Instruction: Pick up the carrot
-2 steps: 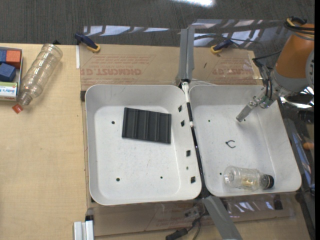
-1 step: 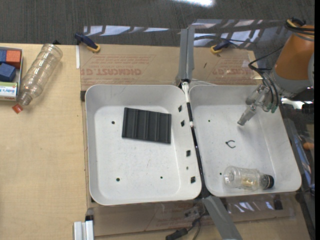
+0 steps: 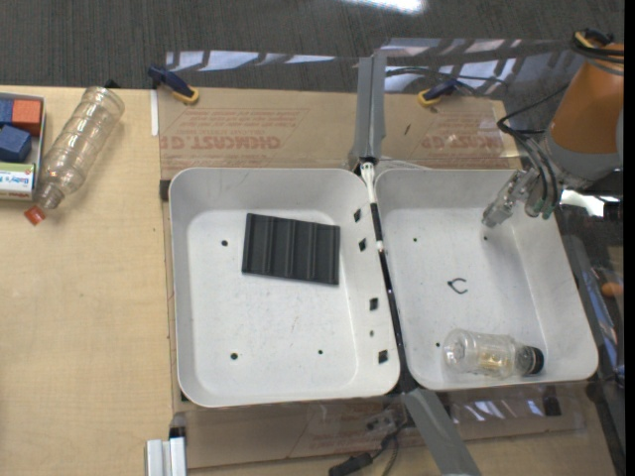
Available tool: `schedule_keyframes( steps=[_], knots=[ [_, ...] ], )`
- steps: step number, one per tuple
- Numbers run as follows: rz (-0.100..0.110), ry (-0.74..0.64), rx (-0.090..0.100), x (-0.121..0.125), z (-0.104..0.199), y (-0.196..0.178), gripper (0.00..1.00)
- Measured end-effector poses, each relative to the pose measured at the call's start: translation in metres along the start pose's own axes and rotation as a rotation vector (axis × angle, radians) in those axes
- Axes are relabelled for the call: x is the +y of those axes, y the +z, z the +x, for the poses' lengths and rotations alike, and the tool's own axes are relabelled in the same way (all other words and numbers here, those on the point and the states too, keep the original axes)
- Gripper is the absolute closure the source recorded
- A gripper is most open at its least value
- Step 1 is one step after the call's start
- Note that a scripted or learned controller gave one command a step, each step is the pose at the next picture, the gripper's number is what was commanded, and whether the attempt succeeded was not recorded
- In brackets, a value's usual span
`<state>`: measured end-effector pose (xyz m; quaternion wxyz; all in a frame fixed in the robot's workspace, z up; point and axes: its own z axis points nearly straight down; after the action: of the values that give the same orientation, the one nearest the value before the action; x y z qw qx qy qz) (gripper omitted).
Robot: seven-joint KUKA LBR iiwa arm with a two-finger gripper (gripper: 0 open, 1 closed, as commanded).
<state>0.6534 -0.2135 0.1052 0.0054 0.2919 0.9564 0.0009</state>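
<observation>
Bins: two; left bin (image 3: 198,266), right bin (image 3: 556,276).
Left bin: one ribbed black block (image 3: 292,248).
Right bin: one clear jar (image 3: 490,354), lower frame.
Gripper (image 3: 508,204): upper right, fingers' state cannot be told.

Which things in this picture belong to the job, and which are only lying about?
Job: gripper, over the right bin.
Lying about: ribbed black mat, clear jar, small hook, plastic bottle, box of blocks.
</observation>
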Motion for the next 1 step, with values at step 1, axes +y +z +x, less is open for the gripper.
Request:
schedule_keyframes(
  steps=[1],
  knots=[
    [0.003,0.153,0.004,0.0261,0.0421,-0.0905,1.0]
  ],
)
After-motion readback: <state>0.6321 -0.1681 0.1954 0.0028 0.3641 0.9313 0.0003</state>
